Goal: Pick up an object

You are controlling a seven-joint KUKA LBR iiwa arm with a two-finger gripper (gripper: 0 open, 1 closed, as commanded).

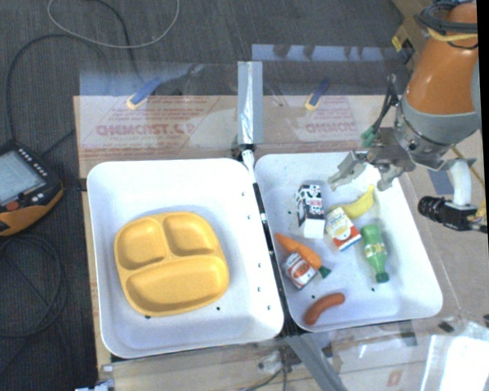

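The gripper (pixel 364 169) hangs over the far part of the right bin (pixel 421 292), with its two fingers spread apart and nothing between them. So it is released, not grasping. Just below it, toward the near rim of this bin, lies the toy banana (pixel 361 202), which seems to me the closest thing to take. It looks like a light, hard plastic piece with a smooth curved skin, so I think it can slip; the best hold is across its middle, where it is narrow.

Beside the banana, toward the bin's centre, lie a small juice box (pixel 341 227) and a black-and-white milk carton (pixel 309 202), very close together. The green bottle (pixel 374 253) lies nearer to the front rim, on the arm's side. The toy carrot (pixel 300 251) and a little red-labelled can (pixel 297 269) touch each other by the bin's inner wall, and the sausage (pixel 324 306) lies alone at the front. All are small and probably light.

The left bin (pixel 113 336) holds a yellow divided plate (pixel 172 261).
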